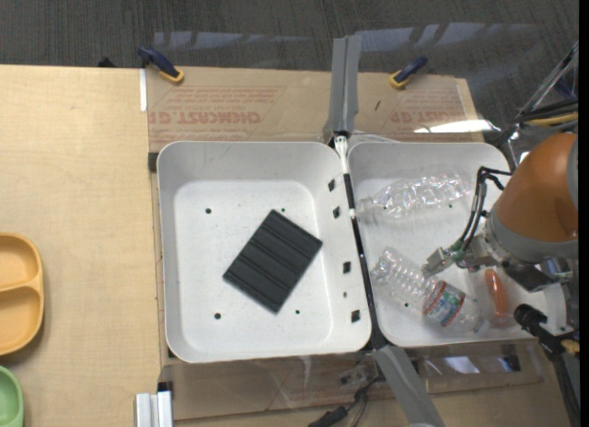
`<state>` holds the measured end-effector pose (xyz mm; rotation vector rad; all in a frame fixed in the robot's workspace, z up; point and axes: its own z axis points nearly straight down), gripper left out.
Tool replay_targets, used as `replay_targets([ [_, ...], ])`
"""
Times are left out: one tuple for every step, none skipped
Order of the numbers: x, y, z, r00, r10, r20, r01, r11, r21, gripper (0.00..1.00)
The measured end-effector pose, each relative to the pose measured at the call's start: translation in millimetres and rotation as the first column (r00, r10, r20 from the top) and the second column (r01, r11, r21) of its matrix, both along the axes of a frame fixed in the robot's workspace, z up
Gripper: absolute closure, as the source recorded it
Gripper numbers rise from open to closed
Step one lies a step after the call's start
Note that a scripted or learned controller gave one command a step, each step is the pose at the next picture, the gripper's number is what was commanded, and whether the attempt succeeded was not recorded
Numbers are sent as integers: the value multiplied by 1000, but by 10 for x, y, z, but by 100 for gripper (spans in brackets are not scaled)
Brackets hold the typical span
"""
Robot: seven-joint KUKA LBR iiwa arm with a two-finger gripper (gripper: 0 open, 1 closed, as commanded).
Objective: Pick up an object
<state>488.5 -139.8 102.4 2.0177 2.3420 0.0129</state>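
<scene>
Two shallow white bins are sitting side by side on a pale wooden worktop (74, 158). Lying flat and askew in the left bin (184, 232) is a ribbed black rectangular pad (273, 260). Resting in the right bin (405, 163) are two crumpled clear plastic bottles, one (412, 195) toward the back and one with a colourful label (425, 293) toward the front, plus a small orange object (499, 294). Hovering low over the front bottle is the grey arm's jaws (448, 260); whether they are parted or pinched together, I cannot tell.

A crushed clear plastic bottle (419, 289) with a colourful label lies in the right bin (405, 331).
</scene>
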Motion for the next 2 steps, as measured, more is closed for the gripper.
replay_targets([
  [-110, 426, -113, 985, 168, -45, -167, 986, 27, 0],
  [212, 186, -116, 973, 226, -45, -225, 974, 26, 0],
])
